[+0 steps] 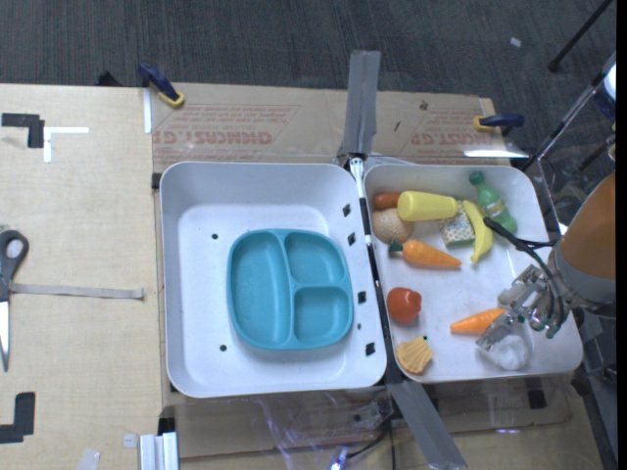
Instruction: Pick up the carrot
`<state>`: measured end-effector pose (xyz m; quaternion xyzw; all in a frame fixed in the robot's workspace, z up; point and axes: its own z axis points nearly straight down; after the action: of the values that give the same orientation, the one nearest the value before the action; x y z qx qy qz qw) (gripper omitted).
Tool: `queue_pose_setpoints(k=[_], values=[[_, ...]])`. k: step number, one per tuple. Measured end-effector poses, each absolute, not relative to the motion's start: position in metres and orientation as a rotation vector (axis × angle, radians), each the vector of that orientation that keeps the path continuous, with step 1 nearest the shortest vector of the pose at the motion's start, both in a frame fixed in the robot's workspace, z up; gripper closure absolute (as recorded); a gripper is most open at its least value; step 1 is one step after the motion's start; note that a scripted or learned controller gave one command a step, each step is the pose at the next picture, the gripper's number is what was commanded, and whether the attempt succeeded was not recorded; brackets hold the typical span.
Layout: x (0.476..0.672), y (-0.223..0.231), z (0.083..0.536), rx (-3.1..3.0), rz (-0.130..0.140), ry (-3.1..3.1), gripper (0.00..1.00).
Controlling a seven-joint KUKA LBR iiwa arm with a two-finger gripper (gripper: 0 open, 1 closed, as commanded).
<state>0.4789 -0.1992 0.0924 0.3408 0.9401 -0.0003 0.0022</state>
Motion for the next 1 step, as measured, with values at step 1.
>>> queue_pose_setpoints(k=[1], values=[[0.5328, -0.1494, 0.0922, 1.224, 0.001, 2.890, 0.00]])
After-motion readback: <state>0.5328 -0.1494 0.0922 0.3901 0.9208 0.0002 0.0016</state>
